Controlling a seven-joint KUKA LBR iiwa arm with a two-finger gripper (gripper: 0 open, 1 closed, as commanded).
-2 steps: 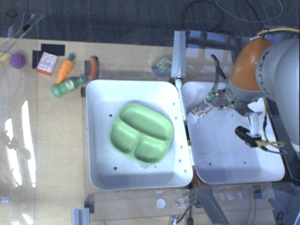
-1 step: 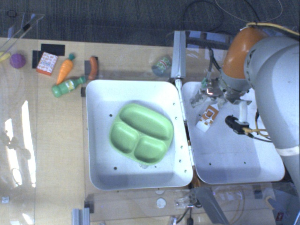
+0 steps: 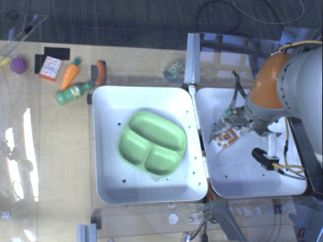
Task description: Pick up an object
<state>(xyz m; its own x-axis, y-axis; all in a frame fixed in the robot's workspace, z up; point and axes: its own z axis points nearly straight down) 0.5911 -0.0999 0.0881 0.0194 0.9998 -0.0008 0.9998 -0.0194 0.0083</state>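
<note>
Just below-left of the gripper [image 3: 233,121] lies a small white-and-orange packet [image 3: 225,138]; whether its jaws are apart I cannot tell.

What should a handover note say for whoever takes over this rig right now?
Gripper: low in the right bin, over a small white and orange packet; whether it grips anything cannot be told.
Left bin: green divided tray.
On the bench beyond the bins: toy carrot, green bottle, small box, purple ball.
Done: no lift visible.
Left: grasp an object and raise it.
</note>
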